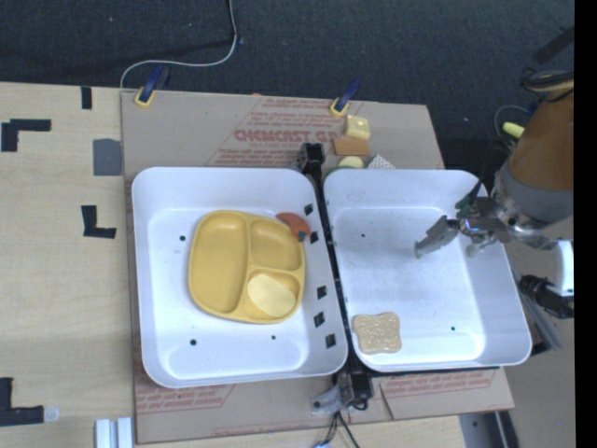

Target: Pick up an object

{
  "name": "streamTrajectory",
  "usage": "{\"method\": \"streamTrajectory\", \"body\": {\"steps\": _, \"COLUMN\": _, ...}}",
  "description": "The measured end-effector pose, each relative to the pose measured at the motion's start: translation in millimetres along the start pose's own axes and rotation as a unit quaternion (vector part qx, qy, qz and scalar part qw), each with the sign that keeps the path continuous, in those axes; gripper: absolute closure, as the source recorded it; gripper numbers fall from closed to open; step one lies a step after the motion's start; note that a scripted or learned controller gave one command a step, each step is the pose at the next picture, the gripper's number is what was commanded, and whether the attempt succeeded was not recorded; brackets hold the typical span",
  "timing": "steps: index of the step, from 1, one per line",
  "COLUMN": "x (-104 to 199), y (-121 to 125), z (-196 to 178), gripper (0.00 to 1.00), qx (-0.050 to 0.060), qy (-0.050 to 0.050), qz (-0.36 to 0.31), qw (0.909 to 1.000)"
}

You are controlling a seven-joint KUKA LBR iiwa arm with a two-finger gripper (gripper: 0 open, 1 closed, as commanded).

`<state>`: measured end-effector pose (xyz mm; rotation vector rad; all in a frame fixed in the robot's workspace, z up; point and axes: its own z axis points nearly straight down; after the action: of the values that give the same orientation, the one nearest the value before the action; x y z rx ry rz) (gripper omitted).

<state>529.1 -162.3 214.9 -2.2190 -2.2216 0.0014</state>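
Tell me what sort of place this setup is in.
Most likely a robotics lab bench for pick-up trials. Two white bins sit side by side on cardboard clamped to a wooden bench, a yellow divided plate lies in one, and a robot arm's claw reaches over the other.

So the divided plate (pixel 246 266) sits in the left bin (pixel 154 343). Right of that plate, the right bin (pixel 494 343) has a cracker (pixel 377 332) in it.
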Motion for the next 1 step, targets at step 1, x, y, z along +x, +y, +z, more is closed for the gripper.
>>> {"method": "streamTrajectory", "body": {"steps": 1, "x": 53.8, "y": 68.5, "z": 134.6, "gripper": 0.0, "qx": -0.005, "qy": -0.002, "qz": -0.003, "qw": 1.0}}
